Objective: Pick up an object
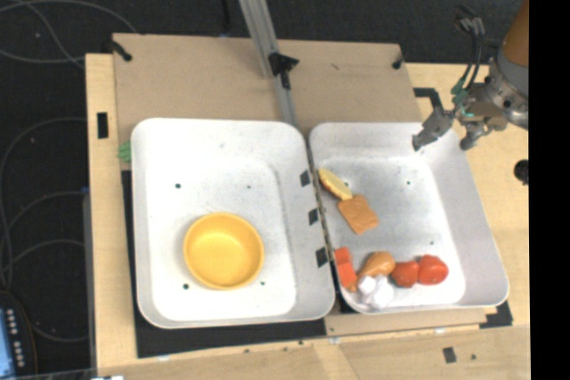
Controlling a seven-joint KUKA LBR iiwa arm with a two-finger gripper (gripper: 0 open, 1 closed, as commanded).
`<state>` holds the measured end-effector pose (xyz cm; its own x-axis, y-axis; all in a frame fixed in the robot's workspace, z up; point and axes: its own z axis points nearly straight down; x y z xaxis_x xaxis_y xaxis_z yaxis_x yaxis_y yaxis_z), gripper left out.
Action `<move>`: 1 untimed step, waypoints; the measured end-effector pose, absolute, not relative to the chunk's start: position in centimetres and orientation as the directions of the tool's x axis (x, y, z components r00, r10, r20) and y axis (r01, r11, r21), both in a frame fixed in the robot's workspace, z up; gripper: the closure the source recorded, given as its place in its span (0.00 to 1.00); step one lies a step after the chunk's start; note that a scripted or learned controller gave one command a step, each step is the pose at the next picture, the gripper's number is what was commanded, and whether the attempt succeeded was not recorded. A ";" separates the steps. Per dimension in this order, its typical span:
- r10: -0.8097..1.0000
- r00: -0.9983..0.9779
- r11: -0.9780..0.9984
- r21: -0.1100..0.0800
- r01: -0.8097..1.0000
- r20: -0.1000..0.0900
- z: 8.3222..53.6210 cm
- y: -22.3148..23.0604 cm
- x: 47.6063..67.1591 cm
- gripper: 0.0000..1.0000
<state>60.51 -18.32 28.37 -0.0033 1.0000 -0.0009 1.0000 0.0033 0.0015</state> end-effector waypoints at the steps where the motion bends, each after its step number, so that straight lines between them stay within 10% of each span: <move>1: 1.000 -0.004 0.004 0.001 1.000 -0.001 28.4 -18.3 60.5 0.00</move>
<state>60.51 -18.33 28.37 -0.0037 1.0000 -0.0013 1.0000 0.0037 0.0013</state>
